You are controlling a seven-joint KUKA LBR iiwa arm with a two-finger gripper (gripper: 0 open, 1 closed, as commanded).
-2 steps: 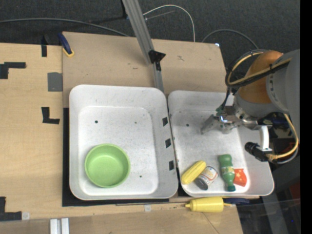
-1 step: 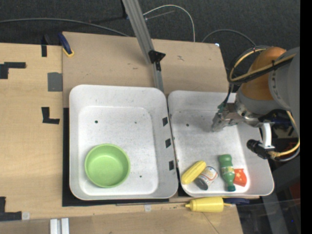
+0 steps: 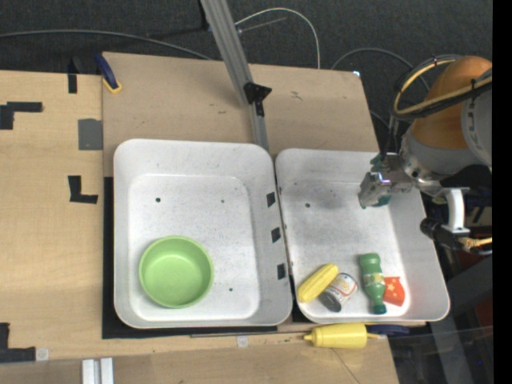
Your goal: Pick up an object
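At the near edge of the wooden bench (image 3: 184, 102), just outside the right bin, a yellow plastic bottle (image 3: 339, 336) is seen lying on its side. Just beyond it, in the near corner of the right bin (image 3: 320, 174), a shallow white tray with rounded corners and a speckled floor, four small objects are clustered: a yellow banana-shaped piece (image 3: 317, 282) set at a slant, a small round tin (image 3: 343, 288) touching it, a green bottle (image 3: 371, 282) lying lengthwise, and a small orange-red piece (image 3: 394, 291) just beside the bottle. In the near left corner of the left bin (image 3: 192, 162), of the same white moulded form, a smooth lime-green bowl (image 3: 176, 271) is seen sitting upright. Farther back, over the far right part of the right bin, the metallic gripper (image 3: 374, 194) is held well apart from the clustered objects; nothing is seen between its fingers, and whether they are apart or together cannot be told. Behind it the grey arm with its glossy orange band (image 3: 456, 94) is seen. A grey metal pole (image 3: 228, 38) is seen crossing the far bench.
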